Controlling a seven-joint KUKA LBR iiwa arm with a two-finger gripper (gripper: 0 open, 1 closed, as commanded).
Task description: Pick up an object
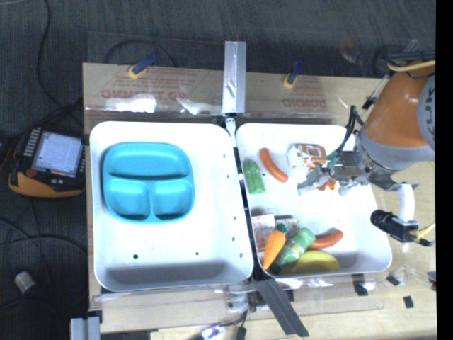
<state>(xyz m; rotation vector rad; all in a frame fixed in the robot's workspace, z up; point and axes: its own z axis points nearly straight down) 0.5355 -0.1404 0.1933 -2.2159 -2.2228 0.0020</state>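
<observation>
Claw (320,181): hovering low in right white bin (361,218), fingers spread, pinching nothing; small orange object (328,183) just beside; orange sausage (274,165) and green block (253,176) further left.

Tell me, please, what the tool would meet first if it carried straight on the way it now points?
The tool points toward the left of the view over the right bin. Going straight on, it would probably meet the green object by the bin's left wall first, passing just below the orange sausage. Its height is unclear.
</observation>
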